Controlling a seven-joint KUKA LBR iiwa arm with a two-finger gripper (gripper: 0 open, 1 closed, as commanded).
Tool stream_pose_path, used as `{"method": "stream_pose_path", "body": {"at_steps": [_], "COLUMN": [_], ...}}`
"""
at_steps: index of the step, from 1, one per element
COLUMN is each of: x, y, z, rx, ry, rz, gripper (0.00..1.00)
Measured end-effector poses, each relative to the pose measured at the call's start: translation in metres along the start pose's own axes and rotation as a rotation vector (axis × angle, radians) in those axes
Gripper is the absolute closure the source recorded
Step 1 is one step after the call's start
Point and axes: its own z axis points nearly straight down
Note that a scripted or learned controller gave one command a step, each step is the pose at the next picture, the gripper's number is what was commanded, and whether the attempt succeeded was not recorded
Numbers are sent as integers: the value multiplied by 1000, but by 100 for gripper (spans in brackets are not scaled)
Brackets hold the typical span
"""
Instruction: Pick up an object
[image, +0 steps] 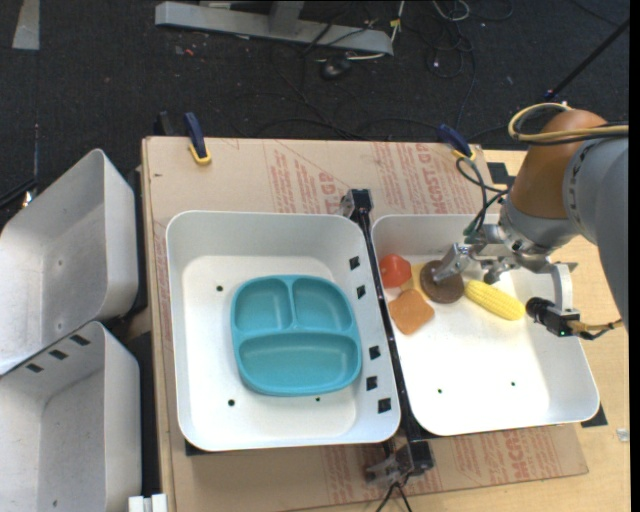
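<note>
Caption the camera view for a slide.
Grey arm's claw over brown round piece beside yellow corn cob; teal divided plate in the left bin.

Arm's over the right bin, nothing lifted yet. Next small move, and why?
Probably a short straight descent onto the brown round piece. The gripper hangs just above its right edge in the right bin, with the corn close on its right and the tan piece and the orange piece on its left. That crowding leaves little room for sideways motion.
</note>
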Motion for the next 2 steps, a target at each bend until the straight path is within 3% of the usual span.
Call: {"method": "stream_pose_path", "body": {"at_steps": [1,2], "x": [0,8], "y": [2,4], "z": [-13,-59], "rx": [-8,-3], "ry": [-2,-1], "rz": [-2,0], "gripper": [100,100]}}
